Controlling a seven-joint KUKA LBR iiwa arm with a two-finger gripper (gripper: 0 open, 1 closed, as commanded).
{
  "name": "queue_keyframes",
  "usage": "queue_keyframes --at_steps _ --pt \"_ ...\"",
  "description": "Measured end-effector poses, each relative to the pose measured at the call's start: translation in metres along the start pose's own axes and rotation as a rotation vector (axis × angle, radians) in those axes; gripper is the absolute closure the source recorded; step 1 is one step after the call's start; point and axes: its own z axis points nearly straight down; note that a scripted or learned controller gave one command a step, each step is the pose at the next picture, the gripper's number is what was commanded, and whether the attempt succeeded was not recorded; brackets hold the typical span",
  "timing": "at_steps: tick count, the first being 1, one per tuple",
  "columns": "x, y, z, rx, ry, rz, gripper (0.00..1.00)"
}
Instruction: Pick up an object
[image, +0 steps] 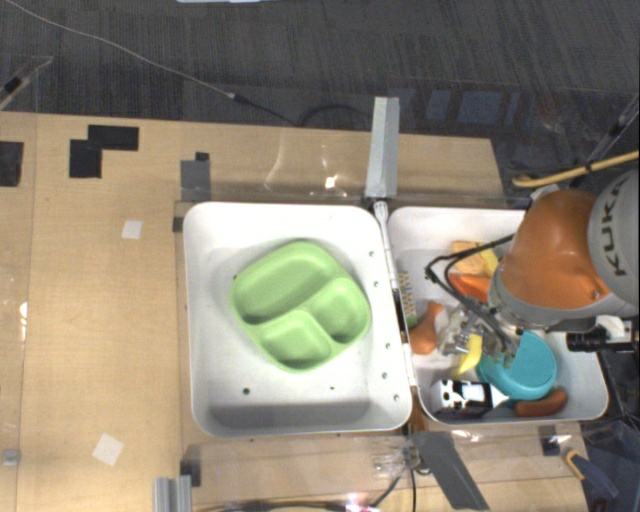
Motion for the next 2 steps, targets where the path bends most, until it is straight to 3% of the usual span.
queue_keyframes --at_steps 1,2 --pt "0.0 0.0 0.0 0.0 0.001 0.0 0.0" --pt "0.015 -0.008 0.012 0.003 0.008 0.127 0.0"
